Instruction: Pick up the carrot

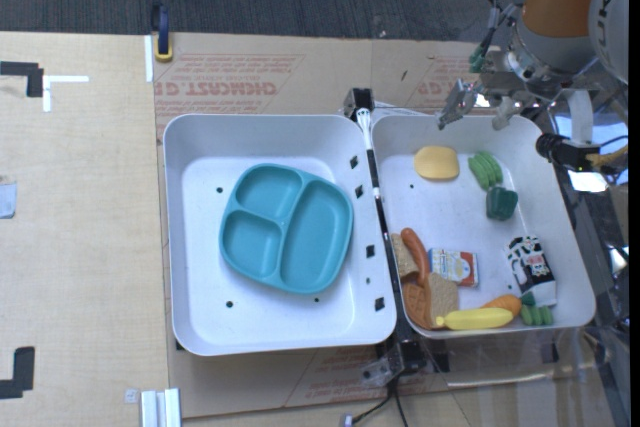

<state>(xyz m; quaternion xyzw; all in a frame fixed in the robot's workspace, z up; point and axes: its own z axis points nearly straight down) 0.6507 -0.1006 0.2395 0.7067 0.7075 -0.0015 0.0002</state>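
Observation:
The carrot (501, 305) is orange with a green top and lies near the front right corner of the right bin (570, 215). It rests just behind a yellow banana (478, 319). My gripper (478, 107) hangs over the far rim of the right bin, well behind the carrot. Its two fingers are spread open with nothing between them.
The right bin also holds a yellow round item (437, 163), two green items (485, 169) (502, 204), a milk carton (530, 265), a small box (455, 266), a sausage (415, 253) and bread (432, 297). A teal divided plate (287, 227) lies in the left bin (190, 245).

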